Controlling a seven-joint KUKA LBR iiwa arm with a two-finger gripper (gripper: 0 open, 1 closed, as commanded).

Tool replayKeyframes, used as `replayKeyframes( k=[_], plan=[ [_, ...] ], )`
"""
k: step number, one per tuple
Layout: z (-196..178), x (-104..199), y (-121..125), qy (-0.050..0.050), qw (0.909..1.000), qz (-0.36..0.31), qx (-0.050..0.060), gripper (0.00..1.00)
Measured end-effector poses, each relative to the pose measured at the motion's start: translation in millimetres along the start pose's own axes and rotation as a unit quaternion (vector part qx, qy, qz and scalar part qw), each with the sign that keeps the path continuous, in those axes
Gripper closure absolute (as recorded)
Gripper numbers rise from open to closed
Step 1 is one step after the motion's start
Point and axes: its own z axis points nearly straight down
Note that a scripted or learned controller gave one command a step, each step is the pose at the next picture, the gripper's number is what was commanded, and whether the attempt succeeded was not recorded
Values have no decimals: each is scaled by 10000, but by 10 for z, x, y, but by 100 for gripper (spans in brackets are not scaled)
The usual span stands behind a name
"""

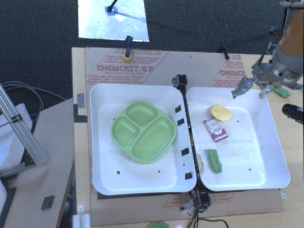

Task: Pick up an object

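Yellow disc [221,113] lies in the right bin [273,141], nearest the gripper [251,89], beside a red-and-white packet [216,130]; a green block [214,160] sits lower. Gripper hovers above the bin's far rim, fingers spread, holding nothing. Best approach, I judge: descend straight over the disc, clear of the packet

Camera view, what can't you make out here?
- Arm: cut off by the right edge.
- Red-and-white packet: print too small to read.
- Tan thing beside the green block: partly hidden by the divider between the bins.
- Green item: cut off by the bottom edge.
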Motion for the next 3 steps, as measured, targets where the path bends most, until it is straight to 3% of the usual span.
replayKeyframes(
  k=[1,2,3],
  plan=[
    [-264,787,450,16,10000,-51,-30,0],
    [-500,1889,181,28,10000,-66,-10,0],
    [-399,2965,230,31,10000,-58,3,0]
  ],
)
